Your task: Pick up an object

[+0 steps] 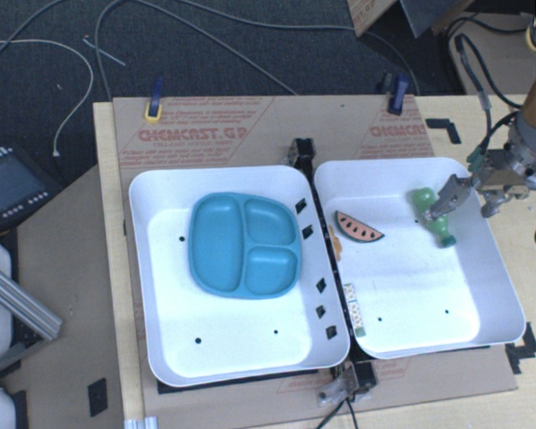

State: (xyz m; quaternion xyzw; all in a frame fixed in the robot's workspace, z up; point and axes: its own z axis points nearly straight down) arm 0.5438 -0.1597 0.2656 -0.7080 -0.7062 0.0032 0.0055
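- Two shallow white bins sat side by side on a cardboard-covered bench (pixel 245 121), their inner walls meeting along a dark clipped seam.
- The left bin (pixel 167 340) held a blue divided plate (pixel 245 244), lying flat in the upper middle of the bin, with one long compartment on its left and two smaller ones on its right; all three compartments looked bare.
- The right bin (pixel 417 322) held a watermelon slice toy (pixel 358 229), red with a green rind, lying flat near the bin's left wall and well apart from the gripper.
- In the same bin, toward its upper right, lay a green object (pixel 432 217), seemingly a small toy with a rounded top and a narrower lower end; its exact kind was hard to make out.
- The gripper (pixel 469 199) reached in over the right bin's right rim, its two grey fingers spread apart.
- One finger (pixel 448 193) overlapped the green object's right side; whether it touched it or hung above it could not be told, and nothing sat between the fingers.
- Blue clamps (pixel 156 105) gripped the cardboard's far edge, and loose cables (pixel 62 49) trailed over the dark floor beyond.
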